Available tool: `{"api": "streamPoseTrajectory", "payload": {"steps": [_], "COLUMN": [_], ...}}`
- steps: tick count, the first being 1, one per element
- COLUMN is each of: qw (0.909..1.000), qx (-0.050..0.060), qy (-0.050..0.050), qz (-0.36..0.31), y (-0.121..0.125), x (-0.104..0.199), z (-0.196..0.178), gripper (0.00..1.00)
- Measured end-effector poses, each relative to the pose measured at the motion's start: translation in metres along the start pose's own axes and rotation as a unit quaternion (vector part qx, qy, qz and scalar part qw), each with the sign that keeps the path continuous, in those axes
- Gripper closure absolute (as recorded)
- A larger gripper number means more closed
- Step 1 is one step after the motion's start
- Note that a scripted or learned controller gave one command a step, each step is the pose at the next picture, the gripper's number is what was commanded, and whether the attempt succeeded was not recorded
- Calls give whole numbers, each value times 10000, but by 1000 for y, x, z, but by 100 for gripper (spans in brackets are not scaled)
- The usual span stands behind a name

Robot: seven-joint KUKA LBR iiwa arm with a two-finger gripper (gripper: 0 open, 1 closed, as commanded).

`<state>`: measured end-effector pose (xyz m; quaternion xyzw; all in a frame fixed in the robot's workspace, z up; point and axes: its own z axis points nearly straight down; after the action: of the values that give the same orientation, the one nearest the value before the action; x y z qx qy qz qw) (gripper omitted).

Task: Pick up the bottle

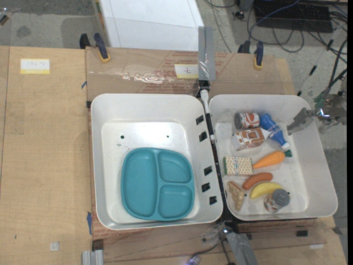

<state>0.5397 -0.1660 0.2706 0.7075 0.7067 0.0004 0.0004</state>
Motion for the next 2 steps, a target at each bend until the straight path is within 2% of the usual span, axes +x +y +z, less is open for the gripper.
{"api": "streamPoseTrajectory", "payload": {"steps": [1, 2], "qw": [9996, 9993], "qx": [-8, 5], "qy": [-4, 1], "qz": [285, -369], "y": [68, 98], "x": [2, 23], "z": [55, 178], "gripper": [0, 0]}}
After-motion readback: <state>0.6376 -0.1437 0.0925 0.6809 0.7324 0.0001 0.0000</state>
